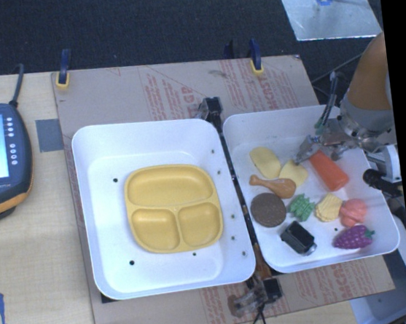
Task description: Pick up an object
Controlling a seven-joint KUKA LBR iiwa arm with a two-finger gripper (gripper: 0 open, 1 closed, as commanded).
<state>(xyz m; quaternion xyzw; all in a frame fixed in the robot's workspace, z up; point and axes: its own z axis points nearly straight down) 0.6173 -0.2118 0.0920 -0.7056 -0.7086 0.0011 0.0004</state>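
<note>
Reaching in from your right, the gripper (317, 147) is hovering over the right bin (257, 125), just above the orange carrot (329, 170); you're not seeing anything between its fingers, and whether they're spread or closed isn't clear

Red print on the cardboard sheet (180, 94), too blurred to read

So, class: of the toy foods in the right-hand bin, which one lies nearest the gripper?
The orange carrot. It lies right beside the gripper, at the bin's upper right, while the purple grapes and the other foods lie farther off.
</note>
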